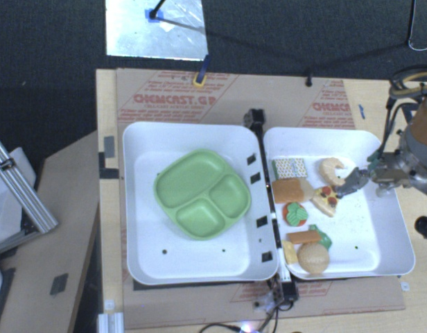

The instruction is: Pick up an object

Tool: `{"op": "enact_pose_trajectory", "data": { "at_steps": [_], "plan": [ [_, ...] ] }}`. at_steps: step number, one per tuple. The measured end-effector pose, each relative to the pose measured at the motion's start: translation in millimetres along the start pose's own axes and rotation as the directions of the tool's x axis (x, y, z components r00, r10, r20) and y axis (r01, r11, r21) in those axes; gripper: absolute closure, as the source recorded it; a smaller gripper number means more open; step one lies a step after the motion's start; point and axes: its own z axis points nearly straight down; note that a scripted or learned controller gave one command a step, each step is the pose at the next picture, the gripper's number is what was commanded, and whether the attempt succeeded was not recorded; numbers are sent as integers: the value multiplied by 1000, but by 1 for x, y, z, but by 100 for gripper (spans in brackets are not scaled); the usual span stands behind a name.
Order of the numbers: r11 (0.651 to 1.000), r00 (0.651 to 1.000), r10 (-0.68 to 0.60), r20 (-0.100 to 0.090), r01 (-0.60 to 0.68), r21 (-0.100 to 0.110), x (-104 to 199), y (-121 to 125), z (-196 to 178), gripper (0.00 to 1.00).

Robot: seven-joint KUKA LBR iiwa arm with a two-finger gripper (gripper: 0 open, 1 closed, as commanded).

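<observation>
while the arm reaches in from the right, its gripper (349, 182) hangs low over the right bin (390, 241), just beside the pizza slice (326, 201) and the bagel-like ring (332, 168); whether the jaws stand wide or narrow cannot be told from this angle, and nothing is seen between them. the toy foods lie gathered in the left half of that bin: a checkered piece (290, 166), a brown slab (292, 190), a red and green piece (295, 214), an orange stick with a green scrap (307, 238) and a round bun (313, 258). the left bin (141, 241) carries a green divided plate (202, 193). judgement: the approach step is in hand, with no lift begun. the next move calls for settling on one item, likely the pizza slice or the ring, centring over it and descending squarely, since the neighbours lie close and a skewed closure could nudge them aside.
</observation>
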Motion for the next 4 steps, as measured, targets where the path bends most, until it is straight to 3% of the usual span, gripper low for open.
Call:
{"op": "enact_pose_trajectory", "data": {
  "at_steps": [1,4],
  "plan": [
    [1000,1000,-3,2,3,-10,0,2,-5,0],
    [1000,1000,0,0,0,-5,17,3,154,0]
  ]
}}
